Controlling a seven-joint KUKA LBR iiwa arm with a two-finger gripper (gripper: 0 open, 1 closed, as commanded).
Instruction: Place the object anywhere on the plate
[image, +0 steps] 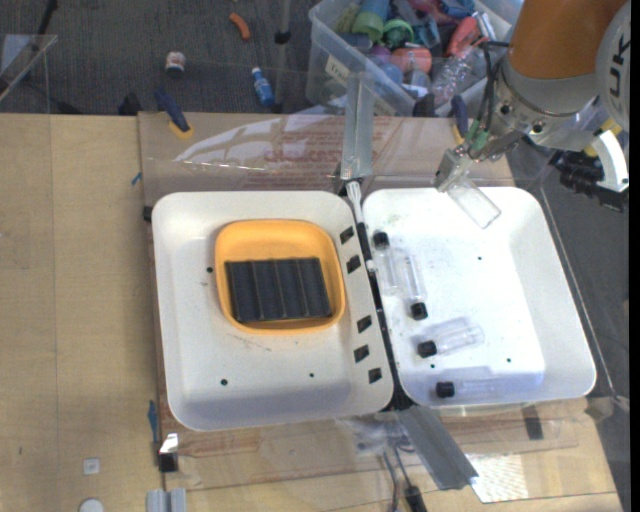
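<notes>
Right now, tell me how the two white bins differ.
The left bin holds an orange plate bearing a dark ribbed block; the right bin holds several clear vials with black caps. The gripper hangs over the right bin's far edge, away from the left bin. Both are shallow and white.

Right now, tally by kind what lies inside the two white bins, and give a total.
Orange square plastic plate: 1
Black ridged rectangular block, on that plate: 1
Small black caps on clear plastic tubes, right bin: 4
Total: 6
</notes>
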